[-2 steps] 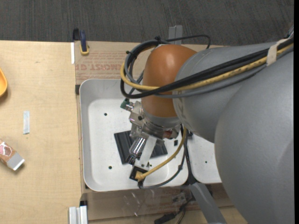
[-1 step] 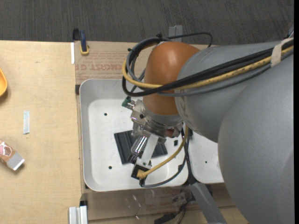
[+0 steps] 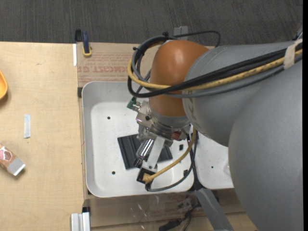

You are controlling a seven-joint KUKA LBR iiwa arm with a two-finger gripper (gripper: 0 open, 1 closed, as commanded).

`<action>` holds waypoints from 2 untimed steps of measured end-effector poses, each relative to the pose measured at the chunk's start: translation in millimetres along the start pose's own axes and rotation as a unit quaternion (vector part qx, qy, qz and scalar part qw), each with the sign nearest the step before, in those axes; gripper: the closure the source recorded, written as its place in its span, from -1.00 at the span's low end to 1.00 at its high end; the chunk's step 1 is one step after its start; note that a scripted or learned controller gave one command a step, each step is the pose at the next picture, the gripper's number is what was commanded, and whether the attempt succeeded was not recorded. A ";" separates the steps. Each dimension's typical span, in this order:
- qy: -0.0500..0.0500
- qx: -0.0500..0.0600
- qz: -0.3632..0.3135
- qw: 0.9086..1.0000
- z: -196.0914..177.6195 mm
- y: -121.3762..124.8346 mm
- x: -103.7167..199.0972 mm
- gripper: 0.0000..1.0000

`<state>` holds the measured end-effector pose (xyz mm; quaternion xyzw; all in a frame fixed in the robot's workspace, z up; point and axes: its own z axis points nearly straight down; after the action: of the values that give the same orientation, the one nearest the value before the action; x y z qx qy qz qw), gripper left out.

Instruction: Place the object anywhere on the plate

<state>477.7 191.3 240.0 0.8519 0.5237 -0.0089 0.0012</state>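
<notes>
**Gripper low over the dark slab in the left bin, grasp unreadable**

The gripper (image 3: 144, 163) hangs low inside the left bin (image 3: 98, 143), tilted so its tip leans toward the near wall. From this slant I cannot tell whether it is open or closed, or whether anything is in it.

At the far left, on the bare wooden bench (image 3: 43, 81) outside the bins, lie an orange edge (image 3: 2, 86), a small grey strip (image 3: 27, 126) and a brown-and-white packet (image 3: 10, 160). All are well apart from the arm.

Inside the left bin, a dark flat slab (image 3: 128, 150) rests on the white floor near the middle, its edges skewed to the bin walls. The gripper covers its right part, so only the left portion and a sliver on the far side of the tool show. It is the one loose thing to be made out in this bin. I cannot say whether it is the object to be moved or the plate meant to receive it.

The relation that matters is that the slab lies directly beneath the gripper and just to its left, touching or nearly so. Any coming move looks like a short vertical one, not a reach across.

To the right, the arm's orange band (image 3: 174, 76) and grey body hide most of the right bin (image 3: 214, 170).
</notes>
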 end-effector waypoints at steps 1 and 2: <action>0.006 -0.004 -0.066 0.998 -88.4 11.0 -24.2 1.00; 0.006 -0.003 -0.092 0.996 -37.3 73.4 -146.9 1.00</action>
<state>477.4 27.5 279.2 0.8000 0.6000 -0.0027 -0.0001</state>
